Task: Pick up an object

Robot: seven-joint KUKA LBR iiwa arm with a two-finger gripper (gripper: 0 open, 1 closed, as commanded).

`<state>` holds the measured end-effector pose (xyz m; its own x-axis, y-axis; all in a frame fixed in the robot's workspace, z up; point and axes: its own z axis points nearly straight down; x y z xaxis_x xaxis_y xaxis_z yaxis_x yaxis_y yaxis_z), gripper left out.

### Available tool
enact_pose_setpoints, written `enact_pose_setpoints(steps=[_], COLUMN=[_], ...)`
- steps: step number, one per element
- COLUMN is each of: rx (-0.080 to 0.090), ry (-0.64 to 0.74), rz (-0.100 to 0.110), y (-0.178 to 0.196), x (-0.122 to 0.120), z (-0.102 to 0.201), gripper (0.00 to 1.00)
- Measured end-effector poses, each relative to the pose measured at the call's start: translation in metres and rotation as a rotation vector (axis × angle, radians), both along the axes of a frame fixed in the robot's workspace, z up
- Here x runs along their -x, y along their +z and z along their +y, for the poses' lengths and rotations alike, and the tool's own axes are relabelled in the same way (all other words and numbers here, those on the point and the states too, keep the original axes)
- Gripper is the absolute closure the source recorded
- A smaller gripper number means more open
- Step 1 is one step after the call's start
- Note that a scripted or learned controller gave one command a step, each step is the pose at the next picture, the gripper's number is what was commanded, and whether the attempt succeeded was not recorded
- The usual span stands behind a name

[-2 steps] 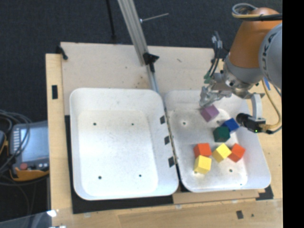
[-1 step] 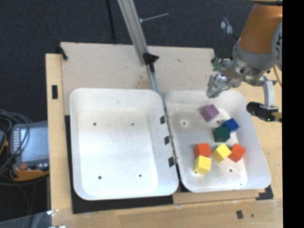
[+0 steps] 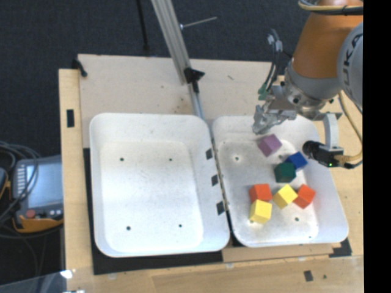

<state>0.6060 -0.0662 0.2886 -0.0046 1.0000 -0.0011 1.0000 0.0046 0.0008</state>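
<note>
While the gripper (image 3: 264, 124) is hovering right of frame centre, finger spacing impossible to tell, gripping nothing, it is needing centring over the purple block (image 3: 269, 144) before descending.

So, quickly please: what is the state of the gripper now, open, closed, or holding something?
Gripper: cannot be told; it hangs over the right bin, just above the purple block, with nothing seen between its fingers.
</note>
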Motion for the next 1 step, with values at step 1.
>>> enact_pose_setpoints(steps=[1], rx=[-0.001], ry=[0.001], rz=[0.002], y=[-0.0189], x=[0.0175], z=[0.0489], gripper=[1.0])
